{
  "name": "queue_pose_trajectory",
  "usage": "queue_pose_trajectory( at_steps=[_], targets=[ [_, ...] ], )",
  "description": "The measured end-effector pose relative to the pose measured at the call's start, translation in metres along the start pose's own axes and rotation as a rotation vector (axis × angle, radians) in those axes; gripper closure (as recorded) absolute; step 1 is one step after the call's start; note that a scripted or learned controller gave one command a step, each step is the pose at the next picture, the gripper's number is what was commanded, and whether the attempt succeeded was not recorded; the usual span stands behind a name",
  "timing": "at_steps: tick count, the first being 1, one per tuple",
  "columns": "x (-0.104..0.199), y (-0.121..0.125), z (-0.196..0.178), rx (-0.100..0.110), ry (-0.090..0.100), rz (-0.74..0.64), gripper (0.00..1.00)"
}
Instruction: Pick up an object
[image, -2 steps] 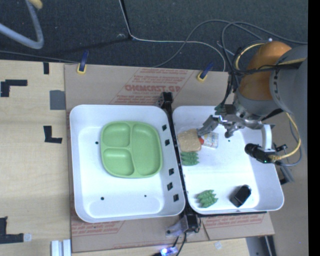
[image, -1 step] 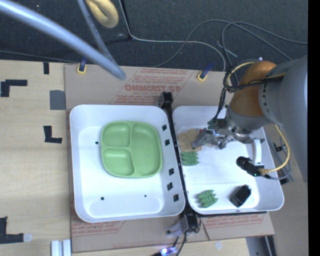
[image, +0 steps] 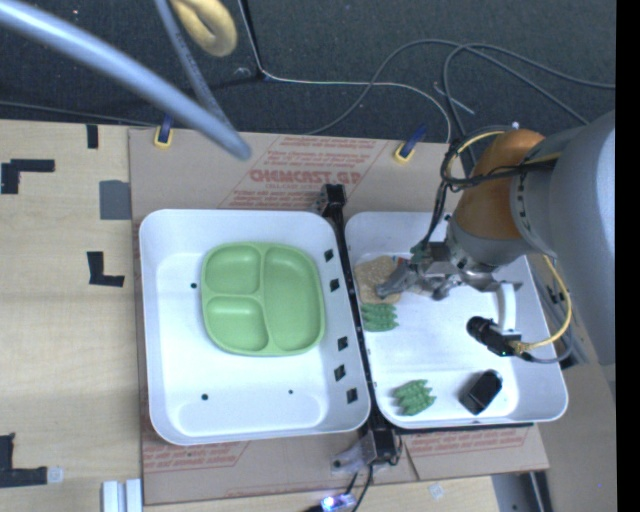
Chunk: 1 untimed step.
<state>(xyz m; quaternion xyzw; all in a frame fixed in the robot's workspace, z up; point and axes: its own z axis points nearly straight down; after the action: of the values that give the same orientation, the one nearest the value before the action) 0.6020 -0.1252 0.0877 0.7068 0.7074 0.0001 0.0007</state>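
Note:
My gripper (image: 398, 281) hangs low in the right bin (image: 540, 405), near its left wall. It sits at the right edge of a tan, speckled object (image: 372, 269), and I cannot make out whether it touches it. Just below lies a small green leafy object (image: 380, 318). A second green leafy piece (image: 413, 396) rests near the bin's front wall, with a small black block (image: 483, 390) to its right. The grey arm with its orange band (image: 500, 175) hides the bin's back right part.
The left bin (image: 165, 400) holds a light green divided plate (image: 264, 298). A black clip strip (image: 345, 310) runs between the two bins. Cables loop from the wrist along the right bin's right side (image: 555, 320).

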Motion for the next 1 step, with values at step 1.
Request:
queue_pose_trajectory(
  at_steps=[1],
  targets=[
    [0.0017, 0.0012, -0.0113, -0.003, 0.002, -0.001, 1.00]
  ],
)
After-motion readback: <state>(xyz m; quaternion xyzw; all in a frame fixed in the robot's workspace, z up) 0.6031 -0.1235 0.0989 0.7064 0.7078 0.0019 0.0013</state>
